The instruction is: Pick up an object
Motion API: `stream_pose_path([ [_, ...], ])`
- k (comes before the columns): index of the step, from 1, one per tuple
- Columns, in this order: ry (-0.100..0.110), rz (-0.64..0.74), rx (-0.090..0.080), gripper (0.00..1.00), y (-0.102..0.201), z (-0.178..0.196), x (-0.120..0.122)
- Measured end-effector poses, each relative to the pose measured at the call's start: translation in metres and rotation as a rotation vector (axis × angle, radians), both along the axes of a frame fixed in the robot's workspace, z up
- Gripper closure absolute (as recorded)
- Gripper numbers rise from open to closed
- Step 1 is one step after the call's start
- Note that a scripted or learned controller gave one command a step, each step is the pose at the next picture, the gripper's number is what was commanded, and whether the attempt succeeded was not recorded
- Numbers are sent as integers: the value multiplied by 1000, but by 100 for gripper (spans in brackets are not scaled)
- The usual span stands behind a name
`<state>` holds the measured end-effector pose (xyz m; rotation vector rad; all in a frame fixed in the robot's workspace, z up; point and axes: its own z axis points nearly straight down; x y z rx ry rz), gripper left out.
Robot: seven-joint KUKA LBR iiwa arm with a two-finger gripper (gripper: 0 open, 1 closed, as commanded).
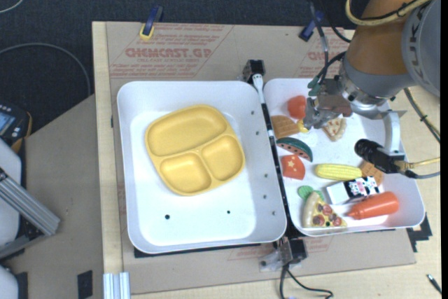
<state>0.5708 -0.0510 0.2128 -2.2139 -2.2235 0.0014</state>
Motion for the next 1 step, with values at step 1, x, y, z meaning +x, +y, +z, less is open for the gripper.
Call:
stream_pose_path([
  [1,-7,1,-1,100,49,14,1],
])
